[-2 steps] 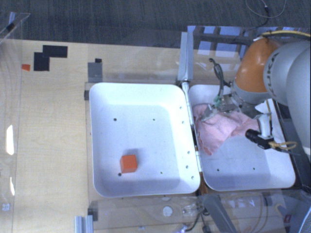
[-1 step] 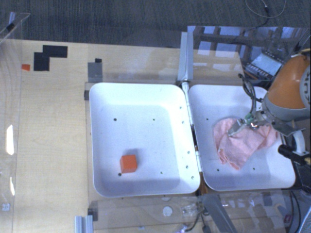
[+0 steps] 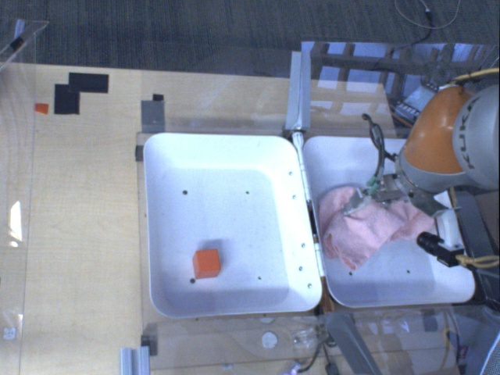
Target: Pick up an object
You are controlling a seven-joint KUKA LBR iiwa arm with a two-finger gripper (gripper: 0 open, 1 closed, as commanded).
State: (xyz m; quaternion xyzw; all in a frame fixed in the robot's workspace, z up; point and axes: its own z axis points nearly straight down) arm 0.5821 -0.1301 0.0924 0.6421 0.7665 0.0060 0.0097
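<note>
Here — crumpled pink cloth, right bin

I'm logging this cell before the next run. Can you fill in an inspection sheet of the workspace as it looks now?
Surface: pale wooden bench bearing two shallow white bins, left bin and right bin.
Job's things: small orange cube in the left bin; crumpled pink cloth in the right bin.
Clutter: black blocks and a small orange marker on the bench.
End effector: on the cloth's upper edge.
Cables: thin looped wire on the floor.
Surroundings: dark carpet.
</note>
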